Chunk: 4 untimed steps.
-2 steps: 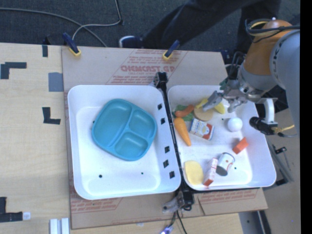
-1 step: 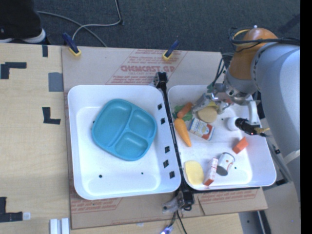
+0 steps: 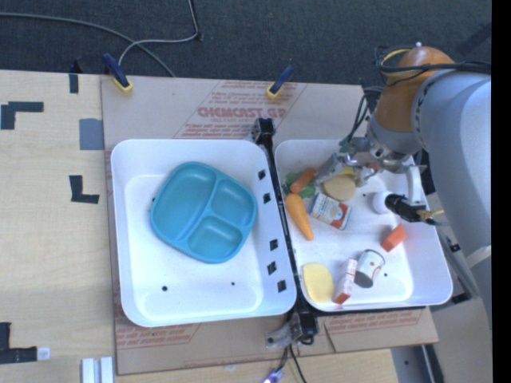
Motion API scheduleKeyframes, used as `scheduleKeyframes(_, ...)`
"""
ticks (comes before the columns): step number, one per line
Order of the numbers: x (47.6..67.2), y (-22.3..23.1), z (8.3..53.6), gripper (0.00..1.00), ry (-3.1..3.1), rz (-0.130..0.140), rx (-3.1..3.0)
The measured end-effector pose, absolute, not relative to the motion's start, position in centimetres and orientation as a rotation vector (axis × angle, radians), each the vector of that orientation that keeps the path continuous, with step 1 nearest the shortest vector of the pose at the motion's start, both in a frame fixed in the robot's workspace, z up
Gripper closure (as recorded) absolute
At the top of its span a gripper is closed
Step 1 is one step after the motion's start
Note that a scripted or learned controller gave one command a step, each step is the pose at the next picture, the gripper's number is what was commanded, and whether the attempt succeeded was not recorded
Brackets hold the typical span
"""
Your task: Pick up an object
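Observation:
My gripper (image 3: 334, 168) reaches into the back of the right bin (image 3: 423, 290), its fingers low over a pale round piece (image 3: 341, 187) and next to a small orange carrot with a green top (image 3: 301, 179). A larger carrot (image 3: 299, 215) lies along the bin's left wall. Beside it sits a white and red carton (image 3: 330, 211). Nothing shows between the fingers.
A blue divided plate (image 3: 204, 211) lies in the left bin (image 3: 132, 238). The right bin also holds a yellow oval piece (image 3: 317, 282), a red and white tube (image 3: 346, 280), a small can (image 3: 369, 267), an orange wedge (image 3: 394, 236) and a white ball (image 3: 377, 202).

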State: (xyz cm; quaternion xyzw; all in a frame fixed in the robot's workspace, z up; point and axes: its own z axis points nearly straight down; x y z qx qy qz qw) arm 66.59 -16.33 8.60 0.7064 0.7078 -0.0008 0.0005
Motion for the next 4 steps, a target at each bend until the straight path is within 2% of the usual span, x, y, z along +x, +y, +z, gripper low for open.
scheduleKeyframes(1,66.6,-20.3,10.3,0.0,2.221,-0.001,2.22)
scheduleKeyframes(2,66.9,-16.7,8.6,0.0,2.222,0.0,2.218)
scheduleKeyframes(3,66.9,-17.3,8.6,0.0,2.222,0.001,2.217)
scheduleKeyframes(4,66.9,-19.3,12.1,0.0,2.222,0.0,2.219)
